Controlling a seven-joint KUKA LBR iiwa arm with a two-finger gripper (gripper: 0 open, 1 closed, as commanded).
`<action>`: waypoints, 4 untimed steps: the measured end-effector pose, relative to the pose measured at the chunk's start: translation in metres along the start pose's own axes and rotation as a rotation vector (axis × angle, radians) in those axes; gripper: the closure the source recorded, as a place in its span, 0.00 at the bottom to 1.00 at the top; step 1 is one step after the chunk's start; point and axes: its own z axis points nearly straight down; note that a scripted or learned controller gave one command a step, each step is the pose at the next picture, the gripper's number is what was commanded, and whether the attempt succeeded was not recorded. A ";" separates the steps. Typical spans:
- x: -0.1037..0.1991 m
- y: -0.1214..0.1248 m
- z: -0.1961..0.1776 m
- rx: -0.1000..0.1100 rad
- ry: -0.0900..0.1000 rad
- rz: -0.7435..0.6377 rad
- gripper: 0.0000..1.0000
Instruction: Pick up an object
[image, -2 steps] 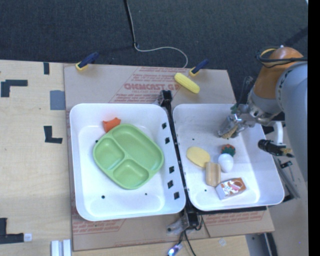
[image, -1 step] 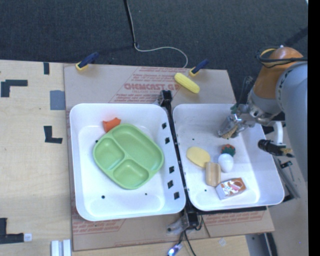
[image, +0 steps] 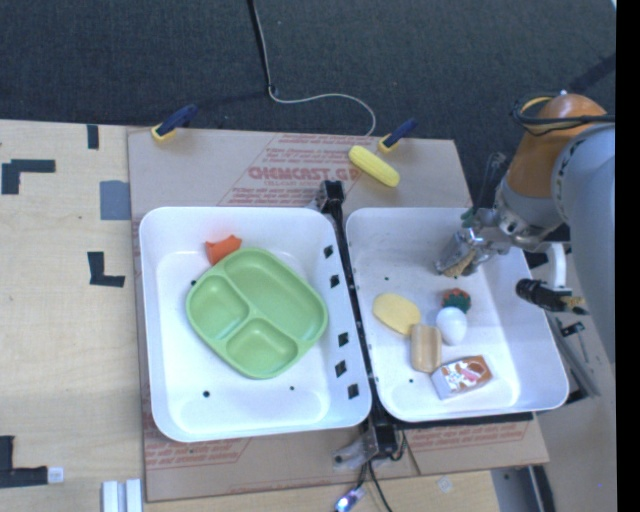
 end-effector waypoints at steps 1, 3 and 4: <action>0.000 0.000 0.000 0.000 0.000 0.000 1.00; 0.002 0.000 0.000 -0.002 -0.003 0.002 1.00; 0.002 0.000 0.000 -0.002 -0.004 0.002 1.00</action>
